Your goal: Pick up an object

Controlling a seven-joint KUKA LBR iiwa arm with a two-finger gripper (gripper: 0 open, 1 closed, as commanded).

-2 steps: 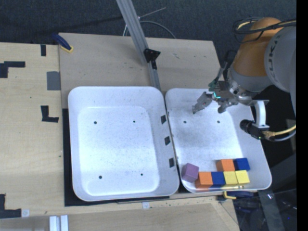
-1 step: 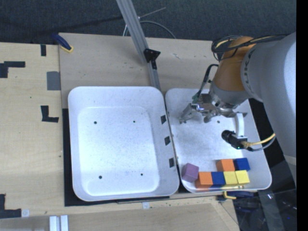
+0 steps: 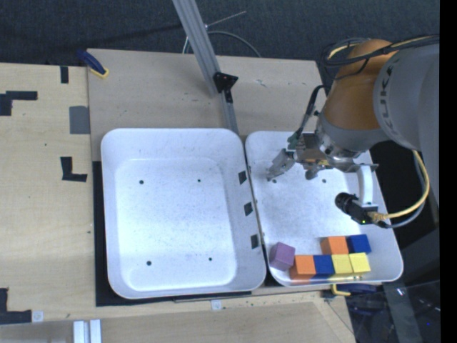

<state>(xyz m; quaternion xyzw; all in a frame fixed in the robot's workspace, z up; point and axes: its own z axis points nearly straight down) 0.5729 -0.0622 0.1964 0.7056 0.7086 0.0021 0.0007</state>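
— Are the fingers point(image 3: 280, 166) pinching anything?
— No, the gripper point(image 3: 293, 167) hangs spread, nothing between them, above the right bin point(image 3: 300, 209).
— And the blocks point(image 3: 332, 256)?
— Well apart from the fingertips, clustered in the bin's near corner, purple block point(image 3: 283, 255) beside them.

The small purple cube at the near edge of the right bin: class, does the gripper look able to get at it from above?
Probably yes. The small purple cube stands slightly apart from the coloured blocks, with nothing over it; the gripper hovers further back over the same right white bin.
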